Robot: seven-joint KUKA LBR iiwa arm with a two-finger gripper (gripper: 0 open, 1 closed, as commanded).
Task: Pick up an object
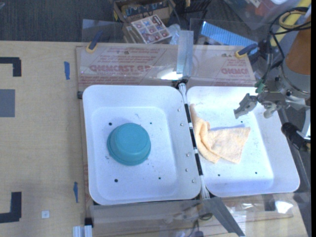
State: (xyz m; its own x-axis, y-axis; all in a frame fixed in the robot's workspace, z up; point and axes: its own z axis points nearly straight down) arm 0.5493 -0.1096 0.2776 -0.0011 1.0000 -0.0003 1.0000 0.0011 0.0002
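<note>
camera view: hand hovers over the right bin, its fingers spread with nothing between them. cloth lies crumpled on that bin's left side; bowl sits upside down in the left bin. nothing lifted yet; descent, grasp and lift all remain.

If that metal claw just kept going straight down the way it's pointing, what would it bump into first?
Probably the bare floor of the right white bin. The gripper hangs above its upper part, and the yellow cloth lies a little to the camera's left of it, though depth is hard to judge.
</note>
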